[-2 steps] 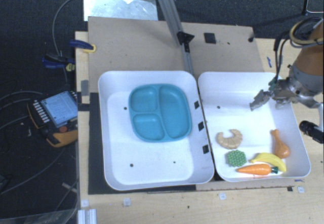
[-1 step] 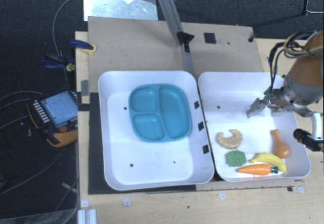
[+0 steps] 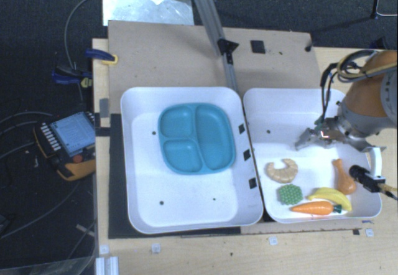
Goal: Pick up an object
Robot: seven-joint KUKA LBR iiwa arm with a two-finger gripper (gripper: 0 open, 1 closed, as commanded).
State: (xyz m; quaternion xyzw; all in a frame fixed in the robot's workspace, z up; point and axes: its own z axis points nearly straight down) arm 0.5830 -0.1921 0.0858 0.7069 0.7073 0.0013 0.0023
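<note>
End effector hangs spread wide, holding nothing, over the right bin, above the croissant, broccoli, banana and carrot

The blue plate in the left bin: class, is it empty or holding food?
Empty. The blue plate shows three bare sections; the croissant, banana and carrot lie in the right bin.

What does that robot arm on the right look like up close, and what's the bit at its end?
The arm is a rounded grey body with a broad orange band above the wrist. Dark cables loop along its side. At its end sits the tool, a small grey metal piece with a reddish glint near it, too small to make out in detail.
</note>
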